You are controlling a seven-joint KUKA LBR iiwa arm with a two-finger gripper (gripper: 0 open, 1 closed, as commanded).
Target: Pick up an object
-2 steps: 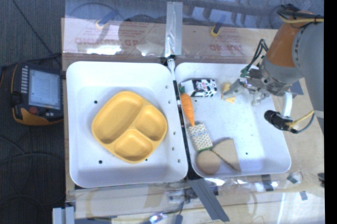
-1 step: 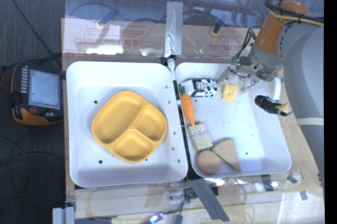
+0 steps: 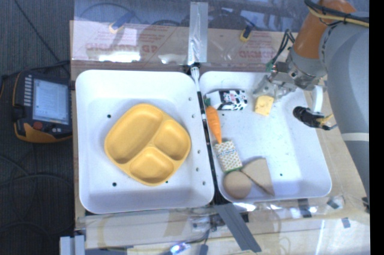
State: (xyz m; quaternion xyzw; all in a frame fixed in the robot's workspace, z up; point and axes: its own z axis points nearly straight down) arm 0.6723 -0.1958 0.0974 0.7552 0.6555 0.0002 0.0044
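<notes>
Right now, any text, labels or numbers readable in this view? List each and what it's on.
Nothing reads cleanly.
Red print on the clear plastic sheet behind the bins: reversed and blurred, unreadable.
Lit screen of the orange-and-black handheld pendant: too small to read.
Small patterned rectangular packet in the right white bin: pattern visible, no legible words.

A handheld control pendant (image 3: 41, 106) is seen on the dark carpet (image 3: 36, 14) left of the bins; cables (image 3: 24, 20) are trailed across the carpet.
</notes>
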